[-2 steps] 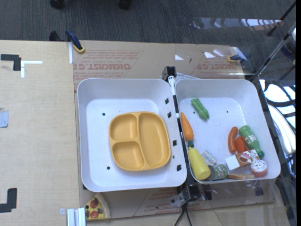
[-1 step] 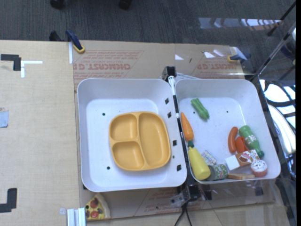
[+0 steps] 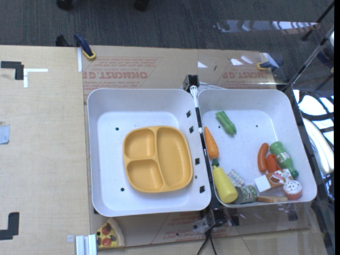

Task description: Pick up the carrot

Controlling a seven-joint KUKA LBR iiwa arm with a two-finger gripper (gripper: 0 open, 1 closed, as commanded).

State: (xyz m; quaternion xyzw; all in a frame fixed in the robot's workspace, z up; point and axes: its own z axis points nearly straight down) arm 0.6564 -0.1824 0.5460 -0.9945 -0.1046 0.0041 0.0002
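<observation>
Gripper: we cannot tell its state, so we judge the approach has not begun.
Carrot (image 3: 211, 143): it lies in the right bin (image 3: 249, 101) at 9 o'clock, close against the left wall, leaf end toward 6 o'clock.
Neighbour: a yellow bottle (image 3: 223, 185) lies just beside that end.
Advice: we should descend over the orange middle, with jaws across its width, away from the wall.
Left bin (image 3: 106, 158): it bears a yellow plate (image 3: 158, 158).

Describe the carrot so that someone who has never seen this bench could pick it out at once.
Of the two white bins, take the right bin, the one crowded with toy food. The carrot lies against its left wall, next to the divider, just above the yellow bottle. It is the only tapered orange piece with a green stub; the red sausage sits further right.
</observation>
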